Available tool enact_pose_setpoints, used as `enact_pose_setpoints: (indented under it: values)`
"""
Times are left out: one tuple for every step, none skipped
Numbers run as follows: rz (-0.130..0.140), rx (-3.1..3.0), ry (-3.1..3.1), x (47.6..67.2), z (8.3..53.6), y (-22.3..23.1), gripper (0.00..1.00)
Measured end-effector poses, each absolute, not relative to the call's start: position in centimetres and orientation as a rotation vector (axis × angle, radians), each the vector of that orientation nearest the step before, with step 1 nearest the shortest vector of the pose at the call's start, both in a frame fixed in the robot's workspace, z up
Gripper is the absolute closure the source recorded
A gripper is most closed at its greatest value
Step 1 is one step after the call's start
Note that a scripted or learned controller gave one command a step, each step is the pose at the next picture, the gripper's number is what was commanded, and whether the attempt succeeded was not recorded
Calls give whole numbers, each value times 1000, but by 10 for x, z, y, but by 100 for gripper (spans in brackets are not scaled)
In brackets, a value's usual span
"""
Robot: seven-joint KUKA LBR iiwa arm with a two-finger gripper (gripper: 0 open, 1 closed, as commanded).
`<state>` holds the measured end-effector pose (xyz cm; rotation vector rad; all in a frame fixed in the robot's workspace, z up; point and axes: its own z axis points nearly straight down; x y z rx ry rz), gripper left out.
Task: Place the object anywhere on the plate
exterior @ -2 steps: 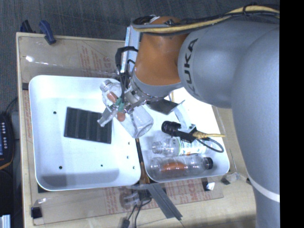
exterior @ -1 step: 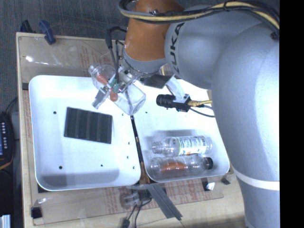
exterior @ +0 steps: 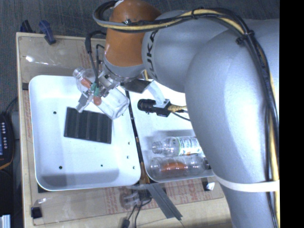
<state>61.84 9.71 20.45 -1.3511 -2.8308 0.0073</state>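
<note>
A black ribbed rectangular plate [exterior: 88,126] lies flat in the left bin [exterior: 47,170]. My gripper [exterior: 90,97] hangs over the left bin, its tip just above the plate's upper left edge. Its clear housing, with small reddish parts inside, blurs what is at its tip, and I make out no object there. Two clear plastic bottles lie side by side in the right bin [exterior: 156,177]: one with a white label [exterior: 178,146] and one with an orange-red label [exterior: 176,166]. The arm covers most of the right bin.
The grey arm with its orange band [exterior: 126,42] spans the right bin and the divider between the bins. The left bin's floor shows white around the plate, mostly below and to its left. A blue clamp [exterior: 46,31] sits at the bench's top left corner.
</note>
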Motion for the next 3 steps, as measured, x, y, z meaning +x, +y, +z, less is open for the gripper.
enact_pose_setpoints:
  values:
    - [5,-1462,-2779,645,225,52,100]
    - [8,-1502,-2754,610,215,118,100]
    - [4,-1218,-2894,643,190,41,100]
